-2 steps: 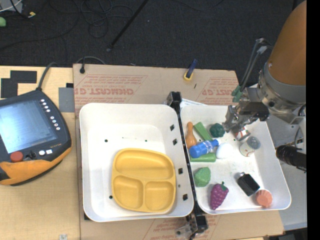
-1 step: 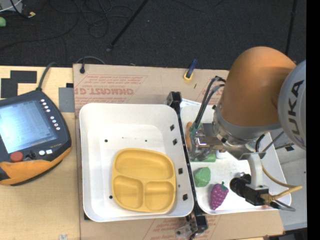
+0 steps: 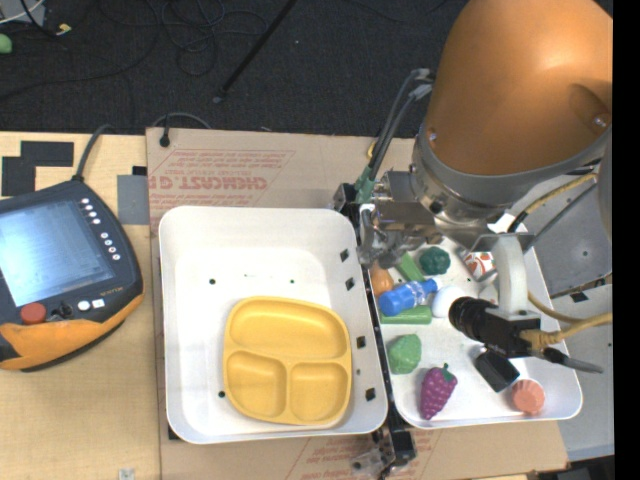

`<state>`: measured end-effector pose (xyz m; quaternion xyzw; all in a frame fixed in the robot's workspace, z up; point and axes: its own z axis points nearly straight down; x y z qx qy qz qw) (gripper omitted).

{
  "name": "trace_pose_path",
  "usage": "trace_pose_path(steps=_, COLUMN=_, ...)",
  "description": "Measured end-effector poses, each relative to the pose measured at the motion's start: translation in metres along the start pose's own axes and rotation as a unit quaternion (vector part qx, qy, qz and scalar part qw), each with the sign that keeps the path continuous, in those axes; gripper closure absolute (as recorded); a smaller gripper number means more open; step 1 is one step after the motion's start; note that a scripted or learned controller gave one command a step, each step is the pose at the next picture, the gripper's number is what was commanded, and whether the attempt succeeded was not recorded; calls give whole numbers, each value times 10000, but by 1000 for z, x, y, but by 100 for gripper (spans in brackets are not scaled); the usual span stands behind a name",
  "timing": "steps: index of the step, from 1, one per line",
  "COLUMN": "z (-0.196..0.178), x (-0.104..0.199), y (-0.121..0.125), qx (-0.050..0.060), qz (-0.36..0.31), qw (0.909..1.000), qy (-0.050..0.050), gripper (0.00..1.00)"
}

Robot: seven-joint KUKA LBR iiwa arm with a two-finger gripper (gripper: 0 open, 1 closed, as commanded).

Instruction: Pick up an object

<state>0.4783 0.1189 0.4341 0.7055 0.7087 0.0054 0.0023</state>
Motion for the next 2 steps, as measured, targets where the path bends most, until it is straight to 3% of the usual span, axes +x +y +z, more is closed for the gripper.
trace_pose_path(steps=1, z=-111, x=-53, y=-1, qx=-1, qz=42, qw=10000, qy=-14, gripper=100)
trace_pose_path(steps=2, z=-10, x=-91, y=-4, qx=109, qz=44, qw=9999, qy=-33, gripper=100)
